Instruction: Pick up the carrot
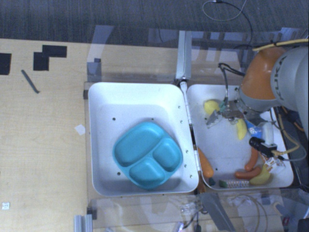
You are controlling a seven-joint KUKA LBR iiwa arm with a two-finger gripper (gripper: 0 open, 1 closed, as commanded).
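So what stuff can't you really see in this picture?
- The claw: too small and blurry in the camera view to tell whether it is open or shut.
- The yellow thing beside it: partly covered by the claw, so its shape is unclear.
- The carrot: its lower end is tucked behind the right bin's rim.
- The small toys in that bin's near corner: piled together, hard to tell apart.

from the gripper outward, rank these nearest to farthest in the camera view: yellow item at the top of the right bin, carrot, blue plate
Measured from the gripper:
1. Yellow item, just above it, near the top of the right bin.
2. Carrot, below it, along that bin's left wall.
3. Blue plate, in the left bin, across the divider.
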